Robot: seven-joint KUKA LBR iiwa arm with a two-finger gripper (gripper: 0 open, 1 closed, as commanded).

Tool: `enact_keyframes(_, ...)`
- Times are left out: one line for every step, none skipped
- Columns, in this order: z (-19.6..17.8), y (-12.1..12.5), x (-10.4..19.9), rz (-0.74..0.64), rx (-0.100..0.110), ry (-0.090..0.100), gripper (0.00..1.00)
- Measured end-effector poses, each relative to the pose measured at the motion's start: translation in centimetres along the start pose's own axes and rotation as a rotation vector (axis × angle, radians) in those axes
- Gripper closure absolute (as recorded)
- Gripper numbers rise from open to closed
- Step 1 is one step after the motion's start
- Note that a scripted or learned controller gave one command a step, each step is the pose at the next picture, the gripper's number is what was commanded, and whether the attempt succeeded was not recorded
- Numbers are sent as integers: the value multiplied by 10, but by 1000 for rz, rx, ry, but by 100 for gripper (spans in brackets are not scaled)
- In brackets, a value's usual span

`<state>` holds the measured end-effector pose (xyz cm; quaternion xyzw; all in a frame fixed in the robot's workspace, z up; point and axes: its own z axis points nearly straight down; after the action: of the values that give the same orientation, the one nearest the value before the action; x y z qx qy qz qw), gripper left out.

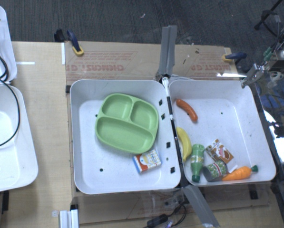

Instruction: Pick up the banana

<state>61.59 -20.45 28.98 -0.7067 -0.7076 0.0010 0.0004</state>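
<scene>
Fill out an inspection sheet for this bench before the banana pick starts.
Surface: two shallow white bins side by side on a cardboard-covered bench, the left bin and the right bin.
Job's things: banana lies in the right bin against its left wall, just left of the green bottle.
Clutter: right bin also holds a sausage, a small packet, a can and a carrot; left bin holds a green divided plate and a small carton.
Claw: nothing seen.
Cables: a black cable loops over the white tubs at far left.
Surroundings: clamps on the bench's far edge; dark floor beyond.
</scene>
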Motion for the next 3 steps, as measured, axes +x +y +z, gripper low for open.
enact_keyframes(-33,1,24,35,-2,-1,0)
enact_keyframes(78,3,98,-35,1,0,0)
enact_keyframes(86,13,62,-280,-2,-1,0)
